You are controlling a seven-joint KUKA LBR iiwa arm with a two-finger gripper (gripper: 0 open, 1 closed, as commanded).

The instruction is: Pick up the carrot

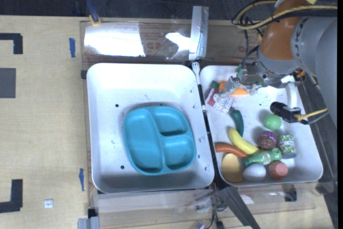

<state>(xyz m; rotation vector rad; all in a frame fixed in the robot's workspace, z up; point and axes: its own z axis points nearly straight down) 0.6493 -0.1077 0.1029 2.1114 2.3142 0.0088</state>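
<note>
Closest to my lens, the arm [316,40] hangs its gripper [239,82], grip state I cannot tell, beyond the banana [241,141], just beside the carrot [221,86], likely light, stiff, slick plastic, best pinched mid-body.

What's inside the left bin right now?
The left bin holds one blue divided tray, its three compartments showing nothing in them. Whatever lies under the tray is covered.

blue divided tray [158,139] in a white bin [107,94]; orange carrot [229,149], yellow banana [241,141], green pepper [237,122].
</note>
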